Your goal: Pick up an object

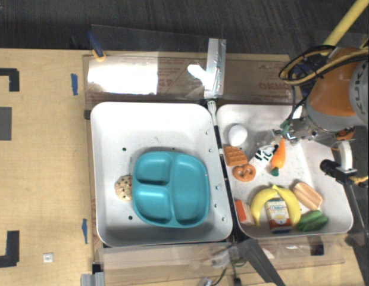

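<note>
Over right bin (334, 170), upper right: gripper (290, 131) low beside carrot (278, 155); finger state cannot be told, nothing seen held. Carrot just below-left of gripper, tilted, near white egg (237, 134); banana (274, 196) well apart.

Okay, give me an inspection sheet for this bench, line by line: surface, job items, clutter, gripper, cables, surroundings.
Surface: two white bins side by side, left bin and right bin, on a wooden bench.
Job's things: right bin holds a white ball, waffle, pretzel, carrot, banana, small can, hot dog and a green piece.
Clutter: left bin holds a teal divided plate with a cookie beside it.
Gripper: gripper low over the right bin near the carrot; state unclear.
Cables: yellow and black loops by the arm.
Surroundings: clear plastic sheet behind the bins, blue tape marks.
</note>
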You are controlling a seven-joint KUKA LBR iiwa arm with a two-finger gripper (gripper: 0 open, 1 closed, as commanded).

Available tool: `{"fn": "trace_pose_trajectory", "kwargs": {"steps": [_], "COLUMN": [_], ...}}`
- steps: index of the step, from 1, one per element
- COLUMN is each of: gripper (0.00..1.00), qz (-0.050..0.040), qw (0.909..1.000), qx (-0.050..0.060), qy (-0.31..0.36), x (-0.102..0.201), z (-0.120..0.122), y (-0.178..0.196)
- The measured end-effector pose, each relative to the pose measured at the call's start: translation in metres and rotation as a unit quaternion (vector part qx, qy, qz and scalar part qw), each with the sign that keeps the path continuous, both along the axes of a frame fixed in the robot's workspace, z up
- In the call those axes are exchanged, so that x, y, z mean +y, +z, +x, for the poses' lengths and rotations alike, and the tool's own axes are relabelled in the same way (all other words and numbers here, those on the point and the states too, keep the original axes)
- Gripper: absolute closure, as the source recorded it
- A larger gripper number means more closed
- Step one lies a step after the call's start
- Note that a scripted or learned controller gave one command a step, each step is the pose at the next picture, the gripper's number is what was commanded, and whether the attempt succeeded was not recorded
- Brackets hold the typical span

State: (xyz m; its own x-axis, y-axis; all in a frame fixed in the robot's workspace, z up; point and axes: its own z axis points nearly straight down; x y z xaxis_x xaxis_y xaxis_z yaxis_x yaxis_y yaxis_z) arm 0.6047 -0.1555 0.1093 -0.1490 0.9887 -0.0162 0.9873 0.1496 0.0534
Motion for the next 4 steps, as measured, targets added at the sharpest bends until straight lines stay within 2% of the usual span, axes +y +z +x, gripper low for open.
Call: {"fn": "trace_pose_trajectory", "kwargs": {"steps": [1,2,4], "gripper": [0.0,0.0,0.0], "qz": [0.0069,0.0021,0.0069], "qw": [0.9962,0.9978,0.9968], "qx": [0.001,-0.001,0.006], "qy": [-0.087,-0.066,-0.079], "x": [-0.0082,-0.0068,-0.0093], "z": [-0.0153,-0.0179,-0.0134], "y": [-0.0008,-0.0005,-0.0018]}}
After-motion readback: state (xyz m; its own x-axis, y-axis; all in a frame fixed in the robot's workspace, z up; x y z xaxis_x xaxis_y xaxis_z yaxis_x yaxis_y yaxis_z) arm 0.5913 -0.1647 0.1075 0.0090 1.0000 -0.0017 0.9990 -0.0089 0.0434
